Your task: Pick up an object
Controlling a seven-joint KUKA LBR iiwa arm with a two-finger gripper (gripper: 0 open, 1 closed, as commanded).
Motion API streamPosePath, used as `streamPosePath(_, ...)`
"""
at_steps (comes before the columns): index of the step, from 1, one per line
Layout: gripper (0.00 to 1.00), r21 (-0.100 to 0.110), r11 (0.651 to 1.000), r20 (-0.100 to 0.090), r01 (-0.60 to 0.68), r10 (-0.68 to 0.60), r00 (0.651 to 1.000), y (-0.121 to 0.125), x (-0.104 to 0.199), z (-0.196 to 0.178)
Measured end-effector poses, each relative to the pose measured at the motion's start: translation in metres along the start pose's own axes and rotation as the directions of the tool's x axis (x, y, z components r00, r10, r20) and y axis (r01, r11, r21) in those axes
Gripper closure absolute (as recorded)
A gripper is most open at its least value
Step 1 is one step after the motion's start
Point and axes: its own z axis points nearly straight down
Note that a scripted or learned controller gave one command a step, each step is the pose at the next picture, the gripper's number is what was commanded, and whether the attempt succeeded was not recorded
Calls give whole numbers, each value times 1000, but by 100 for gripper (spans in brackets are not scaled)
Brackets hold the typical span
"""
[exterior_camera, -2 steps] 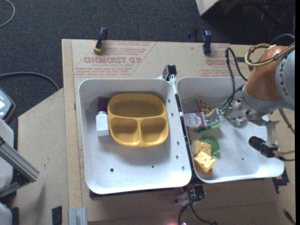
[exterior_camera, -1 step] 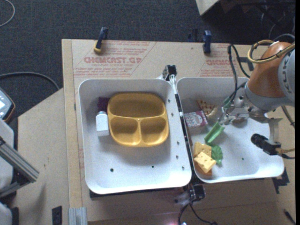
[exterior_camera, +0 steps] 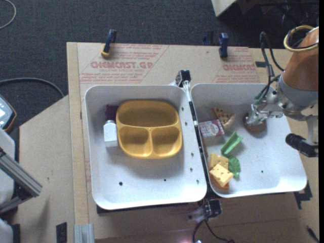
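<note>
- We see the grey arm with its orange band (exterior_camera: pixel 302 59) reaching in from the right, bent down over the right shallow white bin (exterior_camera: pixel 283 173).
- Its two-finger gripper (exterior_camera: pixel 255 116) sits low at the bin's upper part, right over a round brown object (exterior_camera: pixel 255 126); we cannot tell how it stands or whether it grips anything.
- In the same bin lie a small pink-and-white packet (exterior_camera: pixel 211 129), a tan waffle-patterned piece (exterior_camera: pixel 223 117), a green pepper-like piece (exterior_camera: pixel 231 144) and yellow holed cheese wedges (exterior_camera: pixel 220 172) near the divider.
- The left white bin (exterior_camera: pixel 147 189) holds a yellow three-part plastic tray (exterior_camera: pixel 149 128), with a small white bottle (exterior_camera: pixel 110 133) just beside its left edge.
- Both bins rest on a printed cardboard sheet (exterior_camera: pixel 126 62), clamped at its far edge, over dark carpet (exterior_camera: pixel 50 19).
</note>
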Motion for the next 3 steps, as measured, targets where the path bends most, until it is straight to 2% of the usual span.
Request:
streamPosePath(1, 100, -1, 1000, 0, 0, 0, 1000, -5, -6, -60)
streamPosePath(2, 100, 3, 1000, -1, 1, -1, 1000, -4, -7, -62)
streamPosePath(3, 100, 3, 1000, -3, 7, -7, 1000, 12, 51, -59)
